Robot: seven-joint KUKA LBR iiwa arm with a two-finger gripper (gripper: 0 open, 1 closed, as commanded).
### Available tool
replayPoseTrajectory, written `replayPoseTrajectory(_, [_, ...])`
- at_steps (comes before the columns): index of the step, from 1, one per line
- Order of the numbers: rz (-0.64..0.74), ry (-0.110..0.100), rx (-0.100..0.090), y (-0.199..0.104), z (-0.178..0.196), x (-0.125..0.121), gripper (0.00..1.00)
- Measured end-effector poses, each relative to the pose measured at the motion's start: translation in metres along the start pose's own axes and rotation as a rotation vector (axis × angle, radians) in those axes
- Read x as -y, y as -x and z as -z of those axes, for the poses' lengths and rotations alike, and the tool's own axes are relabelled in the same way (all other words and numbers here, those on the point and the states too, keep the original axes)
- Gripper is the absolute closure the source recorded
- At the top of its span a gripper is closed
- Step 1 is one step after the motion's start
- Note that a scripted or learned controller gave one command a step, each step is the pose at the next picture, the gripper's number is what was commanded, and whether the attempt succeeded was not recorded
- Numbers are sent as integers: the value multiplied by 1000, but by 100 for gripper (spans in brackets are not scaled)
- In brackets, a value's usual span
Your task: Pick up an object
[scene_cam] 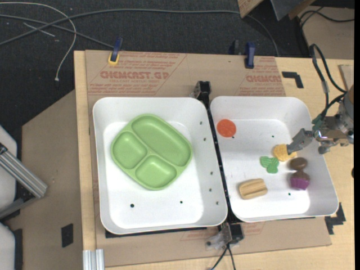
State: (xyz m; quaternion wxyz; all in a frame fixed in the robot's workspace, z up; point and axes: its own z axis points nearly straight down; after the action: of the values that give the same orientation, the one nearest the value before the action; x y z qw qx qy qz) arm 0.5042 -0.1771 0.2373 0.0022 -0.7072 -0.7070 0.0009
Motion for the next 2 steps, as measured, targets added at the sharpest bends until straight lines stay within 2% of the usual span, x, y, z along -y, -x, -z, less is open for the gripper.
replayPoseTrajectory(1, [1,3,1,0,1,-1,0])
replayPoseTrajectory(2, [0,3,0,0,-38,0,0])
